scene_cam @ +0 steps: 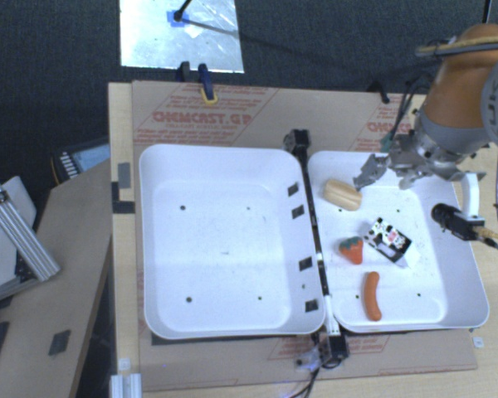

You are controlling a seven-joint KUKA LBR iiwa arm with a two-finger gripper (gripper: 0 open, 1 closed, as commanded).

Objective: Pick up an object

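We see our gripper (389, 172) spread open and holding nothing, above the right bin (461, 305), beside the bread roll (343, 194); strawberry (352, 249), cow-patterned block (388, 240) and sausage (372, 295) lie nearer.

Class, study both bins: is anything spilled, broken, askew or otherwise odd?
Nothing stands out. The bread roll, strawberry, black-and-white toy and orange sausage lie apart and intact in the right bin. The gripper is above that bin's far edge.

Arm (469, 81) is extended in from the right, wrist angled downward. Gripper (392, 175) is seen with 2 fingers spread apart, nothing between them.
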